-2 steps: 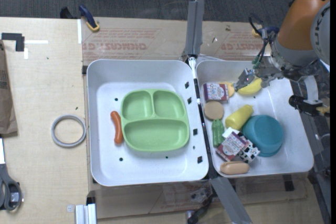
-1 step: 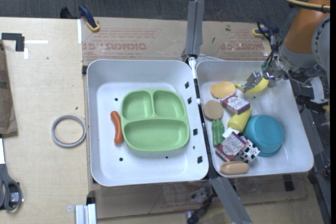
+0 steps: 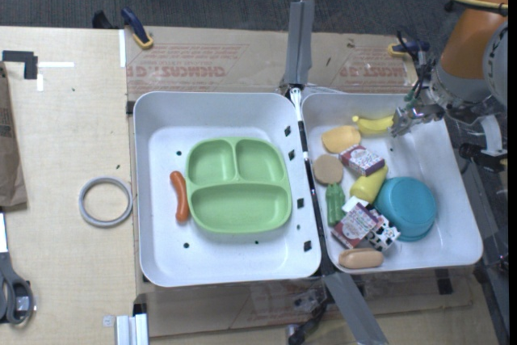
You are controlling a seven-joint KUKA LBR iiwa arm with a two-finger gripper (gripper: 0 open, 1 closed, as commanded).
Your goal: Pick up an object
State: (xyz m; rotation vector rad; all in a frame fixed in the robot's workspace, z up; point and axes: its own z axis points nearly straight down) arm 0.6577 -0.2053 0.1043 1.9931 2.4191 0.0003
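Note:
The right bin point(image 3: 452, 174) holds a pile of toy items. Among them are a yellow banana point(image 3: 374, 124), an orange-yellow bun point(image 3: 341, 138), a tan round piece point(image 3: 328, 169), a pink and white box point(image 3: 363, 161), a yellow fruit point(image 3: 367, 185) and a blue bowl point(image 3: 406, 207). There are also a green cucumber point(image 3: 334, 204), a red and white packet point(image 3: 356, 224), a black and white die point(image 3: 386, 236) and a tan sausage-shaped piece point(image 3: 361, 258). My gripper point(image 3: 408, 115) hangs at the bin's far right, just right of the banana's tip and close to it.
The left bin point(image 3: 153, 174) holds a green divided plate point(image 3: 239, 185) with an orange sausage point(image 3: 180, 195) beside it. On the bench to the left lie a grey ring point(image 3: 106, 200) and scissors point(image 3: 14, 299). A grey post point(image 3: 300, 40) stands behind the bins.

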